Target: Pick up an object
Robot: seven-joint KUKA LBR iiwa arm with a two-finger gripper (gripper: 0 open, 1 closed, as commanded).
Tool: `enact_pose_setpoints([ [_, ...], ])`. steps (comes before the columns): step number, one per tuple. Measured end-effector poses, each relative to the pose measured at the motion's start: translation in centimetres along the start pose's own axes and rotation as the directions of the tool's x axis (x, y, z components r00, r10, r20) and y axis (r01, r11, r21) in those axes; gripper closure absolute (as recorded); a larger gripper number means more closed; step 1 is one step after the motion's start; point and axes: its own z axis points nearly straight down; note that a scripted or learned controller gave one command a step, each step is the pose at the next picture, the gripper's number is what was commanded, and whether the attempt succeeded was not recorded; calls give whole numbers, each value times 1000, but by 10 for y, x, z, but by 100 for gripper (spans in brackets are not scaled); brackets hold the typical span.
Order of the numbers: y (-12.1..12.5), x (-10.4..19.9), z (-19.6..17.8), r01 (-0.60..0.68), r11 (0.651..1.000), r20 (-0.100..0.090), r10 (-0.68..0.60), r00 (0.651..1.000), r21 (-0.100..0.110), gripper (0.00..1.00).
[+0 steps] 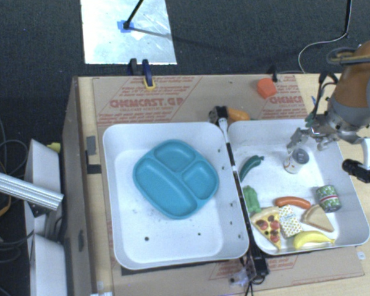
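My gripper (293, 162) hangs over the upper middle of the right bin (359, 214), with bare bin floor beneath it. A green pepper (251, 165) lies to its left. Along the bin's front lie a green leafy piece (251, 199), a pizza slice (267, 223), a checkered cracker (289, 222), a banana (311, 238), a bread slice (316, 217), a hot dog (292, 202) and a small green can (328, 197). None of these touches the gripper.
The left bin (134, 240) holds a blue divided plate (175, 177). An orange block (266, 87) and an orange-yellow piece (238, 115) sit on the board behind the bins. The arm (354, 92) comes in from the right.
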Motion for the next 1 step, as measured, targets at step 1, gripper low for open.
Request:
enact_pose_setpoints([
  [1,2,0,-13,2,1000,1,-2,1000,-6,100],
])
